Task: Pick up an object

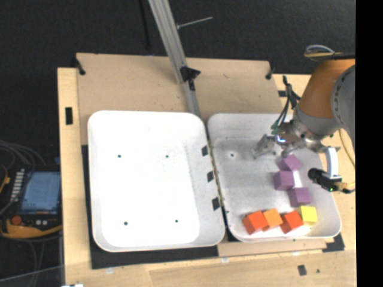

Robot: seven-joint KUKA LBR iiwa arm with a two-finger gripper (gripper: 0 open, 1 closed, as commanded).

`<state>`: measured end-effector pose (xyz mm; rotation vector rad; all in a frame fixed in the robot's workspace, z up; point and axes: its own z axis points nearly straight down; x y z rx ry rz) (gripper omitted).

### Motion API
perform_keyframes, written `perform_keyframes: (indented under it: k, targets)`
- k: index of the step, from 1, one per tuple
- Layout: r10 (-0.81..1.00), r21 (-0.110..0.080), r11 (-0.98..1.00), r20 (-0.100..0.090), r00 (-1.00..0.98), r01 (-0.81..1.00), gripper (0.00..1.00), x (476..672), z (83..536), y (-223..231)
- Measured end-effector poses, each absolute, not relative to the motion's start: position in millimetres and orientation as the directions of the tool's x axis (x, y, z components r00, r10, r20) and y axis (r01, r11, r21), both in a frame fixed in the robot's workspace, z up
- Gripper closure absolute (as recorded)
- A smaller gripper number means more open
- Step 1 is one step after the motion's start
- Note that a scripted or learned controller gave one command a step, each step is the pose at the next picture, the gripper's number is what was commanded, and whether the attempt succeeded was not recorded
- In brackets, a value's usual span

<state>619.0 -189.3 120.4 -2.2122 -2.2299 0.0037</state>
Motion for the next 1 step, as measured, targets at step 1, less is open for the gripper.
perform_keyframes:
  k: [1]
  targets:
    - [1.0,0.0,0.006,-0.003,-0.006,1.0,0.0,619.6,96.8,-190.3]
